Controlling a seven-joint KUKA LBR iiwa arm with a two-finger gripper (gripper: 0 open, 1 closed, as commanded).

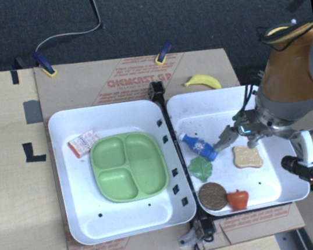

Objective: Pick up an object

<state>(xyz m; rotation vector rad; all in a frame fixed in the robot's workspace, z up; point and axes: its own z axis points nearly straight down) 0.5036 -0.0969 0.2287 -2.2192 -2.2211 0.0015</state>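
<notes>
Gripper (238, 136), fingers spread and holding nothing, hovers in the right bin (258, 95) just above the toast (247, 157); no object is picked up yet.

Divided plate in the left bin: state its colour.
Light green plate, seen in the camera view.

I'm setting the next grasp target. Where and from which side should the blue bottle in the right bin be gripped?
Grip the blue bottle across its narrow body near the middle, coming from above. It lies flat and slanted on the right bin floor, so the jaws should probably close across its long axis. The green item sits close below its lower end, so stay toward the upper half.
</notes>
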